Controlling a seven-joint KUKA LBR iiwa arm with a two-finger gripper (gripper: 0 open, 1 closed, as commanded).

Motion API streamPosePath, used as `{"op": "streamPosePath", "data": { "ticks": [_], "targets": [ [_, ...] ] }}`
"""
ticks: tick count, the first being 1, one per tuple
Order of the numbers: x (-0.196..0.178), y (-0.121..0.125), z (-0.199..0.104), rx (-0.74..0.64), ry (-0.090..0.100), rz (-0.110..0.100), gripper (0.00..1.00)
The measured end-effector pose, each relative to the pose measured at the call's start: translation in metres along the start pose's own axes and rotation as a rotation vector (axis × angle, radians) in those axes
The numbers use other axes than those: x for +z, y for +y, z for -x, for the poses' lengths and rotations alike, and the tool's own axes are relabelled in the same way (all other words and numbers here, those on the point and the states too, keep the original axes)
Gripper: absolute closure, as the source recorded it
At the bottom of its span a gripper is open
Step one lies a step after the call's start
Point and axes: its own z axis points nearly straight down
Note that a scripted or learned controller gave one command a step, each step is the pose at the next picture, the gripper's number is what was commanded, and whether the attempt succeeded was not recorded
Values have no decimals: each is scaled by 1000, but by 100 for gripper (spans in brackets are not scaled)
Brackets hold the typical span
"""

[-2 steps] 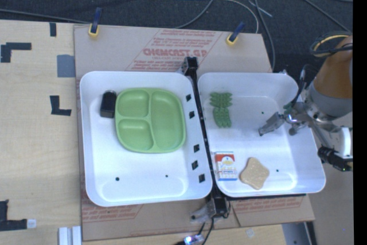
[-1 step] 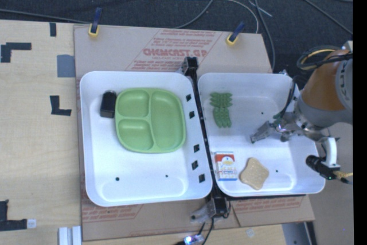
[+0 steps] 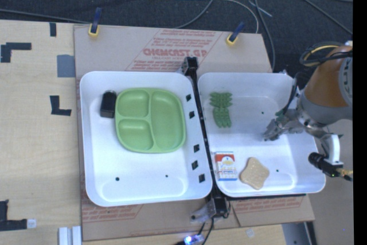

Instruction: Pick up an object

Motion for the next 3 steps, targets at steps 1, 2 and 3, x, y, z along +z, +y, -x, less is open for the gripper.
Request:
{"op": "streamPosePath", "data": {
  "ticks": [1, 2, 3],
  "targets": [
    [-60, 5, 7, 1, 1, 2, 100],
    [-105, 7, 0, 0, 1, 2, 100],
    [-122, 8, -1, 0, 3, -1, 100]
  ]
}}
